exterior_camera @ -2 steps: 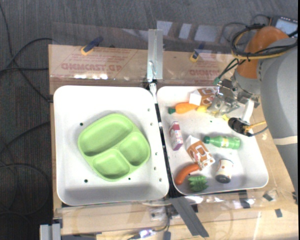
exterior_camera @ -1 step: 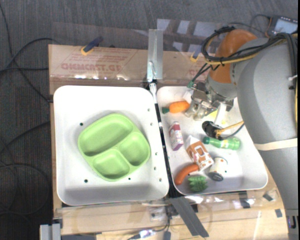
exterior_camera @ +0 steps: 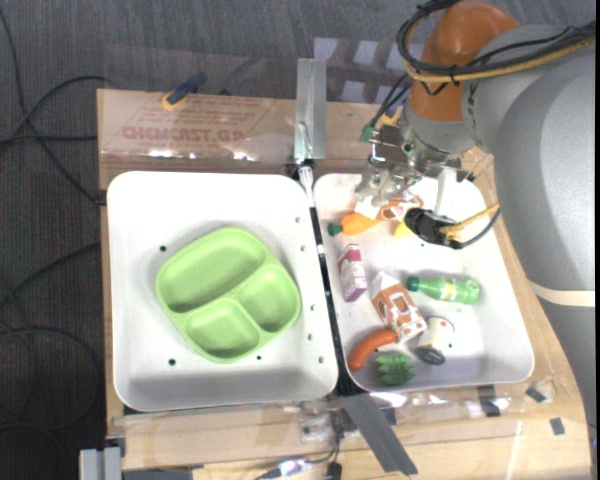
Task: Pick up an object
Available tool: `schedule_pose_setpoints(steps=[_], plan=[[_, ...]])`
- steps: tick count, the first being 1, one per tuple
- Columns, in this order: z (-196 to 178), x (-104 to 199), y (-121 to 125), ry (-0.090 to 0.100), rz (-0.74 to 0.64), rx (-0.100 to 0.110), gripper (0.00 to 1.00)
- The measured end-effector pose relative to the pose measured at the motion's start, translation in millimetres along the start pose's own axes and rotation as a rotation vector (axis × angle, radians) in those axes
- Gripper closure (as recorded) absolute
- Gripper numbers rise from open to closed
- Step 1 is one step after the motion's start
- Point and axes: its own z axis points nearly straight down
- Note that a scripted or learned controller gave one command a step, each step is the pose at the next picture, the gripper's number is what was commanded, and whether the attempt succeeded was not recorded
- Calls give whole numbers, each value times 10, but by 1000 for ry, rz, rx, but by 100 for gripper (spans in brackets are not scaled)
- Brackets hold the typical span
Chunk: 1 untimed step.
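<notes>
On the desk (exterior_camera: 552,363), two white bins sit side by side, with the pincer (exterior_camera: 388,193) over the right one's 12 o'clock end.
Left bin (exterior_camera: 140,368) holds a green three-part tray (exterior_camera: 230,293) at its middle. Right bin (exterior_camera: 500,348) has an orange piece (exterior_camera: 357,224) at 11 o'clock, just beside the pincer. Below it, at 9, lies a pink bottle (exterior_camera: 352,271). At 7, an orange-red stick (exterior_camera: 369,346) touches a broccoli (exterior_camera: 393,368) at 6. A carton (exterior_camera: 401,313) lies tilted at the middle, and a green bottle (exterior_camera: 446,289) lies on its side toward 3. Whether the pincer is released or clenched cannot be told.
</notes>
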Motion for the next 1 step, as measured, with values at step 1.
schedule_pose_setpoints(steps=[1], plan=[[-438, 252, -7, 2, 76, 1, 100]])
